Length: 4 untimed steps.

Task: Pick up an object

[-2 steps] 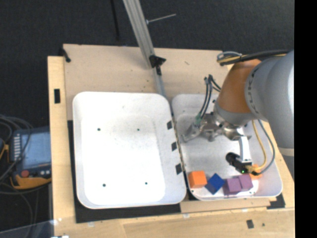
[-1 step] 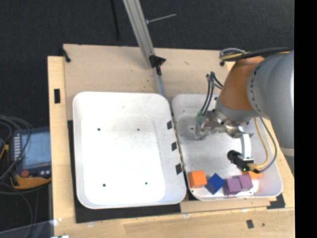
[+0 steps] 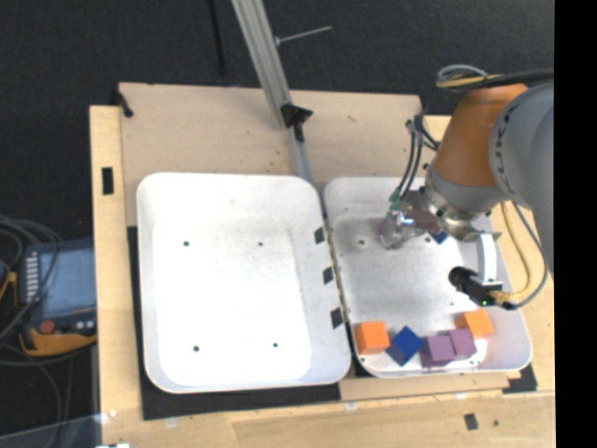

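In the right bin [image 3: 359, 203], along its near edge, sit an orange block [image 3: 372, 336], blue block [image 3: 406, 344], purple blocks [image 3: 446, 348] and another orange block [image 3: 478, 322]; farther in hangs the gripper [image 3: 399, 231], its state unclear; no legible writing.

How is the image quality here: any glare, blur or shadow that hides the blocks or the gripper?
Camera view: lighting is even; the white right bin is bright but not blown out. The blocks along its near edge, such as the orange block and blue block, look soft but readable. The gripper is small and blurred, with only a faint shadow beneath.
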### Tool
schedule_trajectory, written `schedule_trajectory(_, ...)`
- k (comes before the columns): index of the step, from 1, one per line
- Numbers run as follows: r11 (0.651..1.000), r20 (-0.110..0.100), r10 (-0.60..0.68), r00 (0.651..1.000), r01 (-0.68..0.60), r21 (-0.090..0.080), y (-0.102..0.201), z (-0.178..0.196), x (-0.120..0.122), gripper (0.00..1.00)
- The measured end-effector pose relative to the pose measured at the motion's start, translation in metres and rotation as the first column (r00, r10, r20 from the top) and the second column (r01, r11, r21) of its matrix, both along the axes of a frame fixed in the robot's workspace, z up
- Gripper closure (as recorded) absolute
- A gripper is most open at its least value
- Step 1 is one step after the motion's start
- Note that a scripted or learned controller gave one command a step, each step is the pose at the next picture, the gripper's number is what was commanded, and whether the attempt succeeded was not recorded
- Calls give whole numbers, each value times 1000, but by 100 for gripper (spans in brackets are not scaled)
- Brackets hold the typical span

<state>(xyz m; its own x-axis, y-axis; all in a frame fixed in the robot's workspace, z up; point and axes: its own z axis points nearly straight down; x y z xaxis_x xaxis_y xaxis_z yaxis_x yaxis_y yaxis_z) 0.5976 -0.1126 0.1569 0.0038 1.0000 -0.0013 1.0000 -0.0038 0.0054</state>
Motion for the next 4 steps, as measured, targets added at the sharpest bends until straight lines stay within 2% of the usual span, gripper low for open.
schedule_trajectory(1, 1000, 3, 6, 1000, -6, 0, -3, 65, 3, 100)
schedule_trajectory(2, 1000, -3, 9, 1000, -9, 1, -3, 72, 4, 100)
schedule_trajectory(4, 1000, -5, 12, 1000, -12, 4, 96, 93, -12, 100)
